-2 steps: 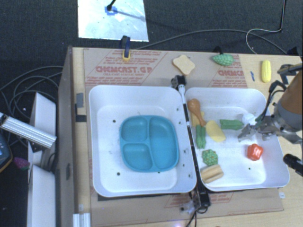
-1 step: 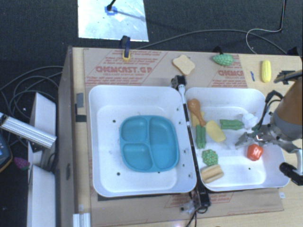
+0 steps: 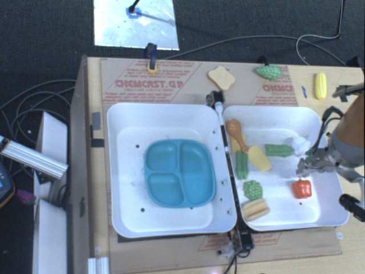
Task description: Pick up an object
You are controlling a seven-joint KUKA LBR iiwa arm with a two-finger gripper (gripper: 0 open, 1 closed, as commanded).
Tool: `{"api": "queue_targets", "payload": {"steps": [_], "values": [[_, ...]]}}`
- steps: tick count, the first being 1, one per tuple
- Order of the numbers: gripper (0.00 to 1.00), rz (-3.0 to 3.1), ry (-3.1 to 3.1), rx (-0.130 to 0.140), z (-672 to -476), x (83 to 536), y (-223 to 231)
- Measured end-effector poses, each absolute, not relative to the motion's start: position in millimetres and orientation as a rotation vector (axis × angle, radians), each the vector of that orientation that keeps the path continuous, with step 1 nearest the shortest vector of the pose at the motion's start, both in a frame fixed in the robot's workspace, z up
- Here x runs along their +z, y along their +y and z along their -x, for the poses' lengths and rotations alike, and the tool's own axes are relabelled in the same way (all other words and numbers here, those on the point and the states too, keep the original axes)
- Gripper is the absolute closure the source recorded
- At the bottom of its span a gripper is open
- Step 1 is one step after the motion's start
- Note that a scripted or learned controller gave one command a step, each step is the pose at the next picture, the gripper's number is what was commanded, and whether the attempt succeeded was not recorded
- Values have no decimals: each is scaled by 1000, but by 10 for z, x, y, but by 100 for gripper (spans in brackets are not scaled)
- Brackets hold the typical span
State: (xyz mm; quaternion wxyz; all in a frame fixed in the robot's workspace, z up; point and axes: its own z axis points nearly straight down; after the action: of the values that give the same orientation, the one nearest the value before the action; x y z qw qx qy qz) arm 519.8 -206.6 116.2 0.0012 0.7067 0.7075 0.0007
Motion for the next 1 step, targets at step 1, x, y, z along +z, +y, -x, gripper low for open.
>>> {"api": "queue_targets", "payload": {"steps": [1], "values": [[0,-2218,2222,2,-5197,1161,-2065]]}}
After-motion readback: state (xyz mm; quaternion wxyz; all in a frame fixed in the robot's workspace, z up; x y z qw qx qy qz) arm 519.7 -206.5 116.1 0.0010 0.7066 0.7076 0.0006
